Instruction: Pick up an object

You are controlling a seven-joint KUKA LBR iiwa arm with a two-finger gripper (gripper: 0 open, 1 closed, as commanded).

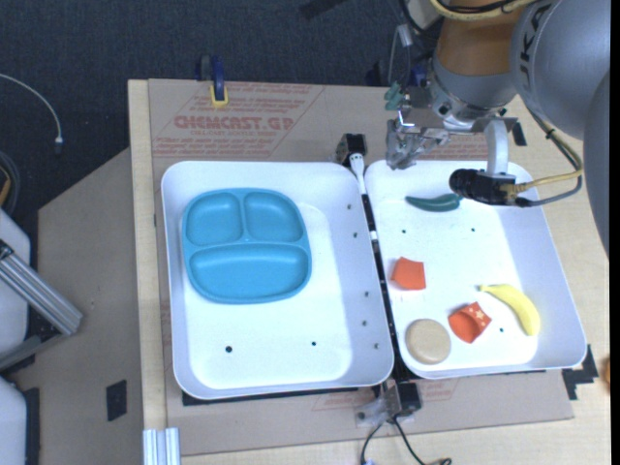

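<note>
- Camera view: the tabletop (242, 105) is a brown board that carries two shallow white bins side by side.
- The left bin (194, 352) holds a blue divided plate (248, 245), lying flat toward the bin's far-left part.
- The right bin (542, 260) holds five loose things: a dark green pepper-like piece (433, 201) near the far wall, an orange block (409, 273) near the left wall, a yellow banana (514, 306) toward the right wall, a red crumpled piece (470, 322) just beside the banana's near end, and a round tan disc (427, 341) at the near wall, close beside the red piece.
- The grey arm (572, 46), with its orange band (484, 17), comes in from the upper right and hangs over the far edge of the right bin.
- The claw (402, 155) points down at the bin's far-left corner, above the rim; nothing shows between its tips, and how far apart they stand cannot be told from this angle.
- A black fitting (482, 185) sits at the bin's far wall, just right of the green piece.
- A blue and yellow clamp (217, 80) grips the board's far edge.
</note>
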